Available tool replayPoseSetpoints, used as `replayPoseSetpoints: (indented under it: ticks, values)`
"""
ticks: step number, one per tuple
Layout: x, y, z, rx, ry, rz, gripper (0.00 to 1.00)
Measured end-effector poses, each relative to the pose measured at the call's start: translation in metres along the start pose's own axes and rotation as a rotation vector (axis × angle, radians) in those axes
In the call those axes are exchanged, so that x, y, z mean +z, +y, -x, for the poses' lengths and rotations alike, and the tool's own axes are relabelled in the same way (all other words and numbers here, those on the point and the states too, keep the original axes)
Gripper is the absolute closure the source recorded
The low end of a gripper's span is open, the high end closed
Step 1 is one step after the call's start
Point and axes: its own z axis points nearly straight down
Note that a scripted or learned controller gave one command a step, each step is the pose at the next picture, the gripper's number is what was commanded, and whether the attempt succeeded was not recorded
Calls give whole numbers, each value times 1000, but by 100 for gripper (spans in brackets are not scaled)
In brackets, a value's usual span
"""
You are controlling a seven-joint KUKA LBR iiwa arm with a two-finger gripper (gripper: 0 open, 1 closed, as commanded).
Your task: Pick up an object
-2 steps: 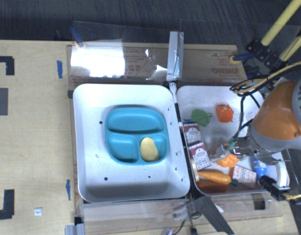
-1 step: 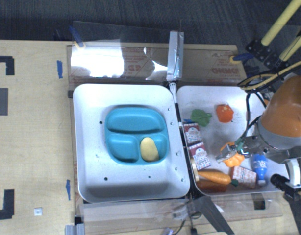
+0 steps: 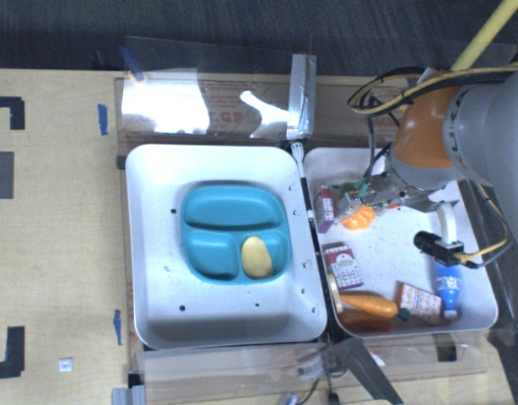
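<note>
Two shallow white plastic bins [image 3: 149, 310] sit on a pale wooden bench [image 3: 56, 226] marked with black squares and blue tape. A turquoise divided tray [image 3: 217, 213] carries a pale yellow egg-shaped object [image 3: 256, 257]. The other bin holds an orange carrot-shaped toy [image 3: 369, 305], red-and-white printed packets [image 3: 344, 266], and a blue-capped bottle [image 3: 448, 287]. The grey arm with its orange band [image 3: 423, 137] stands above.

Blue divided tray [image 3: 234, 205] in the left white bin [image 3: 149, 251] — yellow lemon-like piece [image 3: 256, 257] in one compartment.
</note>
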Motion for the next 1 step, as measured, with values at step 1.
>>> replayPoseSetpoints:
  ticks: [1]
  values:
    - [-103,48,-61,66,1,4,100]
